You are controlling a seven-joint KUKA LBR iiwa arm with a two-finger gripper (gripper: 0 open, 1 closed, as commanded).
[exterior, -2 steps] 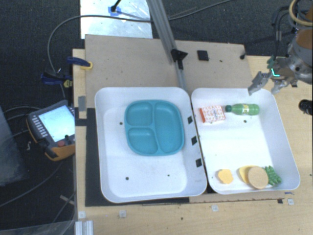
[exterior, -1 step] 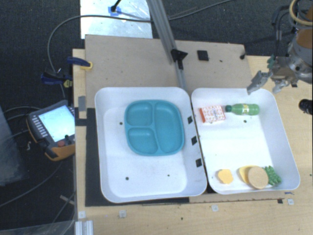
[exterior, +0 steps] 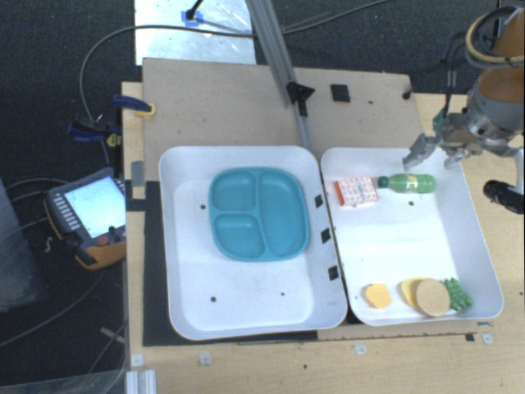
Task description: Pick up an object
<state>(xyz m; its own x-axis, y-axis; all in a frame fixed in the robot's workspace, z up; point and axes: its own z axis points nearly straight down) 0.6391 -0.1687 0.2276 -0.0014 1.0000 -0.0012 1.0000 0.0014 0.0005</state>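
My gripper (exterior: 435, 155) hangs over the far edge of the right bin (exterior: 472, 220), open, with nothing between its fingers. Just below it in that bin lies a green bottle (exterior: 408, 184) on its side, apart from the fingers. A small red-and-white box (exterior: 355, 191) lies to the left of the bottle. At the bin's near right corner sit a small yellow piece (exterior: 377, 295), a round tan and yellow piece (exterior: 426, 295) and a green leafy piece (exterior: 458, 295).
The left bin (exterior: 184, 286) holds a blue divided plate (exterior: 258, 213). A grey pole (exterior: 275, 43) slants across the back of the bench. A handheld screen unit (exterior: 89, 216) and cables lie off the bench at left.
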